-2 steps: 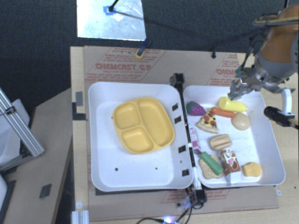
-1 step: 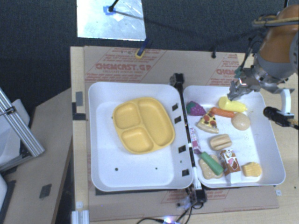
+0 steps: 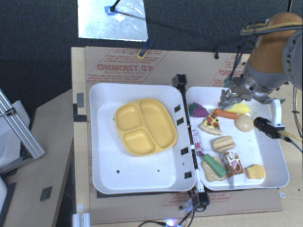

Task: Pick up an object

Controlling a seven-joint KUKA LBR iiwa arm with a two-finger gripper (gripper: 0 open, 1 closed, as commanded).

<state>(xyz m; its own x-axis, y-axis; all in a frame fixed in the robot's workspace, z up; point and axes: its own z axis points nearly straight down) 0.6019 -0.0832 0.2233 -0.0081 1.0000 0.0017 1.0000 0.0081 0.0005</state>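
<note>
The worktop (image 3: 57, 126) carried 2 white bins side by side. The left bin (image 3: 102, 174) held a yellow 3-part tray (image 3: 144, 126). The arm (image 3: 274, 46) reached in from the right, its jaws (image 3: 228, 98) low over the far end of the right bin (image 3: 279, 174), just above the carrot (image 3: 225, 113); apart or together, couldn't tell. Near them lay the pizza slice (image 3: 211, 125), grapes (image 3: 199, 110) and egg (image 3: 244, 123).
</note>
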